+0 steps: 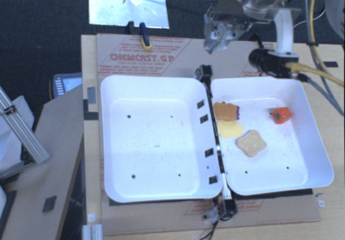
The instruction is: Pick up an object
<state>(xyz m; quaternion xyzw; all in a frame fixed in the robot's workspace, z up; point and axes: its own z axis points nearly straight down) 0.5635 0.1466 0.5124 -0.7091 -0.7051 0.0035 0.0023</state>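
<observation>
Nearest me, the two white bins [108, 125] sit joined at centre frame. All candidates cluster in the right bin: tan pad [251, 143], yellow disc [230, 130], orange block [226, 111], red piece [280, 115]. My gripper [218, 43] hovers upper centre; whether open, I cannot tell.

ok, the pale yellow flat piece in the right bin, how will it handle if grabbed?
The yellow piece lies very flat, so it's probably thin and light, and hard to pinch from above. It sits tucked against the orange block and tan piece, so a push would likely shift those too.
</observation>
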